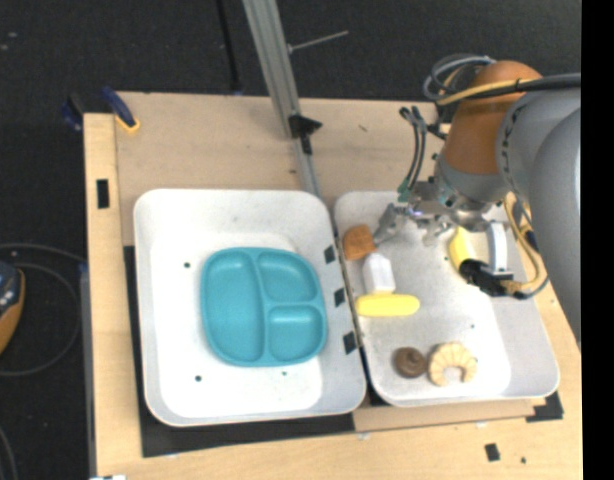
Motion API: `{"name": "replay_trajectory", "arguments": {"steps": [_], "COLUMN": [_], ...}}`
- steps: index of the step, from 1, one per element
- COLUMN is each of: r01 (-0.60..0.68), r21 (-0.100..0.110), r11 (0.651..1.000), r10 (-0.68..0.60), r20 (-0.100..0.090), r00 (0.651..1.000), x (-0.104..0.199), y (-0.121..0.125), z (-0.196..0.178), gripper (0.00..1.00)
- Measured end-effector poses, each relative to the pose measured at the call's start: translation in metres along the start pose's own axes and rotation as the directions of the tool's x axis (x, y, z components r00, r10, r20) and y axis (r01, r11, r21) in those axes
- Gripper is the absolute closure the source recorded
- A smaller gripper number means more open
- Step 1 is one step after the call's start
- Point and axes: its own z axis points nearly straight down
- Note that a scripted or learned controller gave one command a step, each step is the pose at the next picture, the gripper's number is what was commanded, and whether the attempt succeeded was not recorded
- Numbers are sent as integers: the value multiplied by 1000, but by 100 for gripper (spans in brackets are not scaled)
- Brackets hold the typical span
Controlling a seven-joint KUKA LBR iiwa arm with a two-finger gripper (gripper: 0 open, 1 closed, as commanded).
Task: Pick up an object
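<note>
Gripper (419, 216) low over far end of right bin (527, 368), finger state cannot tell; nothing lifted; banana (388, 306), donut (409, 362) still lying loose.

KUKA iiwa arm: external appearance

The arm (547, 138) has a smooth, rounded grey casing with an orange band (482, 118) above the wrist. Thin grey cables loop over the band and run down its side. The wrist section below is grey metal, carrying yellow and white fittings and a dark cable loop.
</note>
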Motion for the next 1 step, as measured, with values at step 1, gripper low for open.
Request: {"name": "replay_trajectory", "arguments": {"steps": [1], "r01": [0], "r21": [-9], "r11": [1000], "r10": [0], "r20": [-4], "r00": [1000], "x": [0], "y": [3], "z": [30], "gripper": [0]}}
